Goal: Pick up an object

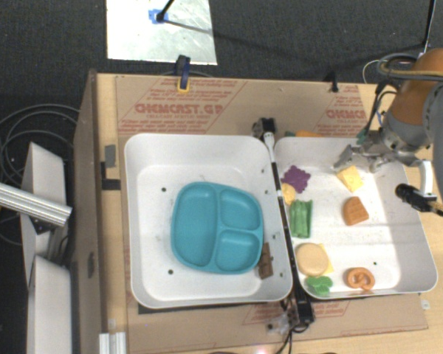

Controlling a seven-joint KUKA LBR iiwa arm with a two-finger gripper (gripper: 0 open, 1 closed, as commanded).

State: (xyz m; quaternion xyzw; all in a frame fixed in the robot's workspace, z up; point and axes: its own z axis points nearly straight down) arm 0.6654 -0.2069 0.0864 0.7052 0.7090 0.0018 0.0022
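A yellow block (349, 178) lies tilted in the far part of the right bin (413, 253), just below the gripper (362, 158), whose fingers spread open above it — nothing between them. Near the block sit an orange-brown piece (355, 212), a purple piece (297, 177) and a green piece (301, 218); nearer, a tan disc (311, 257) and an orange ring (359, 277). The left bin (151, 168) holds a teal divided plate (216, 227) — well apart from the gripper.

A teal divided plate (216, 228) lay in my left bin (144, 198); a foil sheet (161, 21) lay beyond the table's (207, 98) far edge.
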